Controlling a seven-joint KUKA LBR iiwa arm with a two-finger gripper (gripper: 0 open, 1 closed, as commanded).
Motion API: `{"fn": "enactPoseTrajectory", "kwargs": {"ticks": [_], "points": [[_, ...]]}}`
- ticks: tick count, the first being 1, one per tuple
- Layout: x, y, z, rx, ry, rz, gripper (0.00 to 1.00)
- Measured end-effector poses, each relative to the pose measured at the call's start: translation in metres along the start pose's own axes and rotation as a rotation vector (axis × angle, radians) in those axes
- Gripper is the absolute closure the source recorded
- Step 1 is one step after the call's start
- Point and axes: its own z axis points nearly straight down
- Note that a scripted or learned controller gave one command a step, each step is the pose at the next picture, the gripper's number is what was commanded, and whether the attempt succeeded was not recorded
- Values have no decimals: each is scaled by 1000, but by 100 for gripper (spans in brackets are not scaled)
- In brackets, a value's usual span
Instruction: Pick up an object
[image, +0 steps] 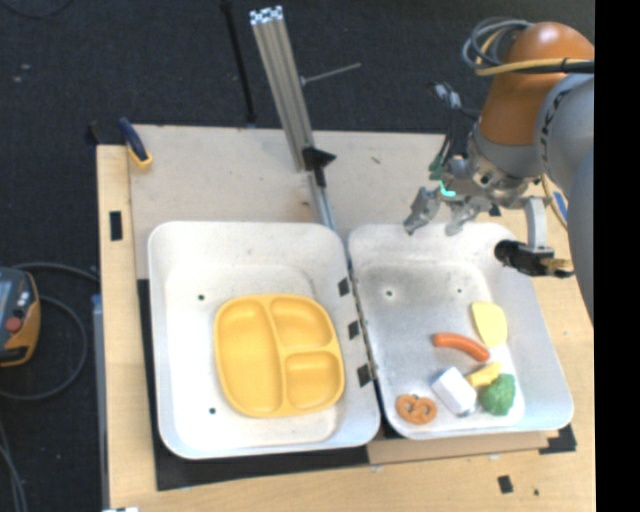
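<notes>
Two fingers of the end effector (437, 220) spread apart, grasping nothing, above the right bin (420, 290).

Glossy yellow plastic tray (277, 354), matt white bins (250, 245)

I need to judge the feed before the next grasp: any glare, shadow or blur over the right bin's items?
Camera view: even light, no glare on the right bin; faint grey smudge mid-bin; sausage and broccoli fairly sharp; gripper slightly soft.
</notes>
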Motion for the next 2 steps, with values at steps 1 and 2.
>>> {"fn": "enactPoseTrajectory", "kwargs": {"ticks": [1,2], "points": [[0,1,-3,-6,-1,-1,0],[-5,8,55,-3,-3,-1,0]]}}
